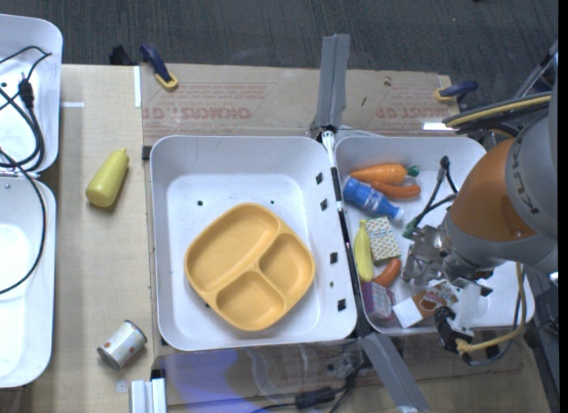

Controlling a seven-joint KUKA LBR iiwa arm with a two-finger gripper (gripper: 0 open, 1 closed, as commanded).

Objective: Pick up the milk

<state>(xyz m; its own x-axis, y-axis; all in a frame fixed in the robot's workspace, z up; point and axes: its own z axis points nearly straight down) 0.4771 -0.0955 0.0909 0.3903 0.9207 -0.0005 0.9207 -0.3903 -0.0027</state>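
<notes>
My gripper (424, 271) reaches down into the right bin (461, 146), low over its front middle, with the orange-banded wrist above it. A small white carton-like item (407, 313), possibly the milk, lies at the bin's front edge just below and left of the gripper. I cannot read its label. Whatever is directly under the gripper is hidden by the wrist.
The right bin also holds two carrots (383, 174), a blue bottle (371, 200), a banana (363, 252), a checkered box (384, 242) and small packets. A yellow divided plate (250, 266) lies in the left bin (177, 225). A mustard bottle (107, 178) and a can (122, 343) lie on the bench.
</notes>
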